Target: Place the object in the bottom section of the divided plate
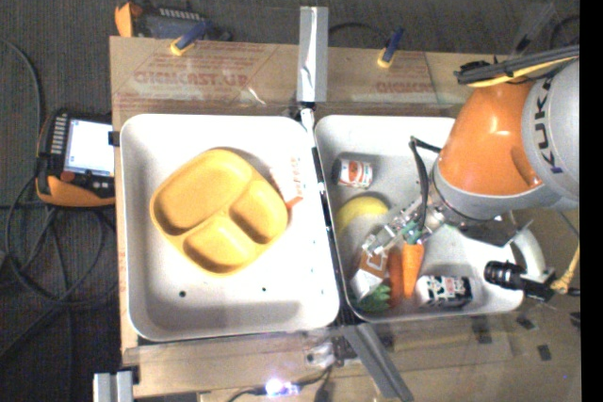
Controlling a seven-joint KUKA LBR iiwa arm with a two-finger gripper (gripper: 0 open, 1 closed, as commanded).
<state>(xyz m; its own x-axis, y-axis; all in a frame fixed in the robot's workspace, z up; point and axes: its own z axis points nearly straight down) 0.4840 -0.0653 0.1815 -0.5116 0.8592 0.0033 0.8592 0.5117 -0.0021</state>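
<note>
The yellow divided plate (pixel 221 210) lies in the left bin (pixel 141 297), with one large section at its upper left and two smaller ones at its right and bottom. My gripper (pixel 399 229) is low in the right bin (pixel 490 306), between a yellow lemon (pixel 362 208) and the top of an orange carrot (pixel 406 270). It hangs just above the carrot's upper end, and its tips are hard to make out against the clutter. Nothing lies in the plate's sections.
The right bin also holds a small red-and-white can (pixel 355 172), an orange carton (pixel 371 265), a green leafy piece (pixel 377 297) and a dark can on its side (pixel 443 290). A red-and-white packet (pixel 292 181) lies beside the plate's right rim.
</note>
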